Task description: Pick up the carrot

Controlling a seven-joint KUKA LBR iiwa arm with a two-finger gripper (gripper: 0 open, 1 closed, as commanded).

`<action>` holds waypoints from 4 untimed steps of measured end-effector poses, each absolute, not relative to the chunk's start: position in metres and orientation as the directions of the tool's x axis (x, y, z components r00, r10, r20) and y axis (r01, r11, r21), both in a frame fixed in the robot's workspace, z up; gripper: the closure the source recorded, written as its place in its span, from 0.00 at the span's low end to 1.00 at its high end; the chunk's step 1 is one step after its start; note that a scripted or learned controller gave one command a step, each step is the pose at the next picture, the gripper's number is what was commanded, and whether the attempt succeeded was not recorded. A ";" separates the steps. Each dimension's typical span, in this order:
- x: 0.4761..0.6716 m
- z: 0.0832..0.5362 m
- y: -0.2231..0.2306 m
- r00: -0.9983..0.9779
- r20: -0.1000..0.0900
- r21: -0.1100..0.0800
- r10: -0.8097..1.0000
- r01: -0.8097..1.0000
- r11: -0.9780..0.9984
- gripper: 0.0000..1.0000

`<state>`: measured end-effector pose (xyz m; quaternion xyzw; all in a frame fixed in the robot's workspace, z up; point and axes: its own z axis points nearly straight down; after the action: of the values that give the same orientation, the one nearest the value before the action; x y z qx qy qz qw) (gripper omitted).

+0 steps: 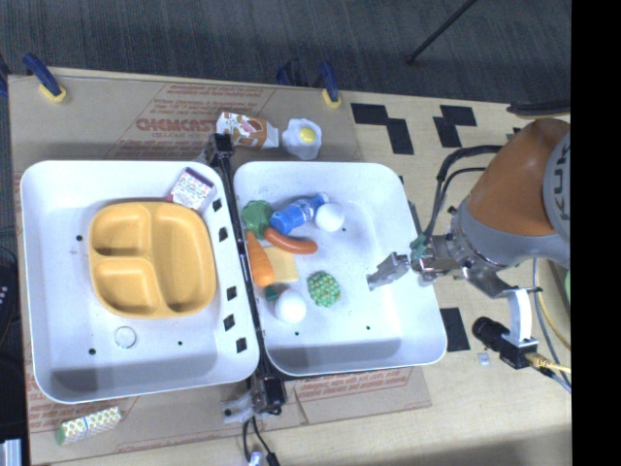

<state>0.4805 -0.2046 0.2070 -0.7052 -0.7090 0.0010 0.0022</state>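
Note:
The carrot (260,261) is orange and lies lengthwise against the left wall of the right bin (388,187), with a green leafy piece (256,214) at its far end. A yellow slice (281,267) touches its right side. My gripper (386,271) hangs over the right part of the same bin, well to the right of the carrot and apart from every item. Nothing shows in it. The grey arm with the orange band (519,187) reaches in behind it from the right.
The right bin also holds a blue bottle (294,214), a white ball (330,217), a red sausage (291,244), a green speckled ball (323,287) and a white egg (290,307). The left bin holds a yellow divided plate (153,257) and a small packet (192,188).

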 end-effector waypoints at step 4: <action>0.554 0.191 -0.002 0.698 -0.004 -0.008 0.716 0.716 -0.698 0.00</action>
<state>0.5539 -0.0017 0.1907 -0.9215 -0.3883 0.0033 0.0029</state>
